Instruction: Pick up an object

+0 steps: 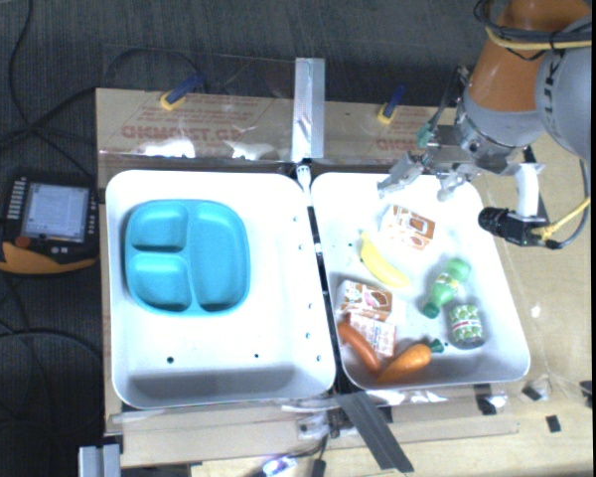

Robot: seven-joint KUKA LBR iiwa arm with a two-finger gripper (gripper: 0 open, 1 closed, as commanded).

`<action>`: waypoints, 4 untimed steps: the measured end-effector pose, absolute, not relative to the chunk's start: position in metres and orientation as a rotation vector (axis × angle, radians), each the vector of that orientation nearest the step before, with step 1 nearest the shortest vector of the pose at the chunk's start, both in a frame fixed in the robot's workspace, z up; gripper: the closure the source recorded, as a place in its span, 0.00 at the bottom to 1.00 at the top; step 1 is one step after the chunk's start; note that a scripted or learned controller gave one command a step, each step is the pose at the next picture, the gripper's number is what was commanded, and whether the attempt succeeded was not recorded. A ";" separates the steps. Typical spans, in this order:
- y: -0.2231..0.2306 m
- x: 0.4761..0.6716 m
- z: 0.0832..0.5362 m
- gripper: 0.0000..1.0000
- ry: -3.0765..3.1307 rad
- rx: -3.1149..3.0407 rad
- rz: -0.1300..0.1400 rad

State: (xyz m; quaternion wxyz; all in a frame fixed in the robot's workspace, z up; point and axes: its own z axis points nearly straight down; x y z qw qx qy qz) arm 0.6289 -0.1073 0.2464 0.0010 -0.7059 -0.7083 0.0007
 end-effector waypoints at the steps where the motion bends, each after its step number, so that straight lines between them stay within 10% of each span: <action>1: -0.098 0.648 0.128 0.00 -2.371 -2.077 -0.009; 2: -0.097 0.607 0.097 0.00 -2.302 -2.135 0.000; 3: -0.098 0.607 0.105 1.00 -2.301 -2.135 0.002; 4: -0.057 0.629 0.213 1.00 -2.091 -2.345 0.005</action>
